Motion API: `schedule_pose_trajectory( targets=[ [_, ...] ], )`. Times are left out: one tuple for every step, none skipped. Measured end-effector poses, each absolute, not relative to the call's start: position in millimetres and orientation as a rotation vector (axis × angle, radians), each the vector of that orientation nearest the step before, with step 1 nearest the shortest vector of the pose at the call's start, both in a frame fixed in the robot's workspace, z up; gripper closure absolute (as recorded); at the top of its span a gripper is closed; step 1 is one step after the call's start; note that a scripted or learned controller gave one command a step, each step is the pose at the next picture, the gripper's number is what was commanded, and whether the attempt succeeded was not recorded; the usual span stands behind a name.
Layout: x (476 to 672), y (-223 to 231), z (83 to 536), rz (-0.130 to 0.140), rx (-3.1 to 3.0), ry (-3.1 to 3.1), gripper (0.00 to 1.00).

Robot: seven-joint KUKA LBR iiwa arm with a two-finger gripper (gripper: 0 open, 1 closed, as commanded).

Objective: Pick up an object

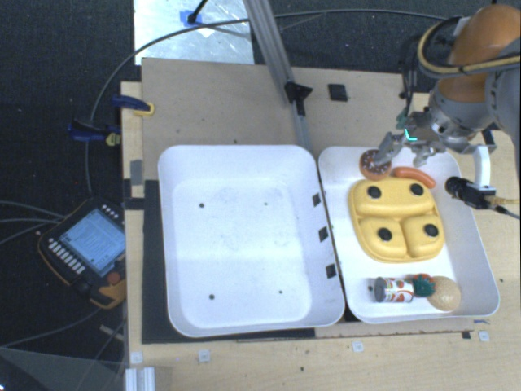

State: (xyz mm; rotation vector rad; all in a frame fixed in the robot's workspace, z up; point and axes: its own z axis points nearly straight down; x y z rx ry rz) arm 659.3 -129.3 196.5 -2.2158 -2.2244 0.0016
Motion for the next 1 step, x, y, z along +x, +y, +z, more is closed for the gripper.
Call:
schedule_pose_trajectory(
  targets=[
    [660.3,-129.3,198.5,-0.002,-2.218,-2.227,0.0]
  ],
)
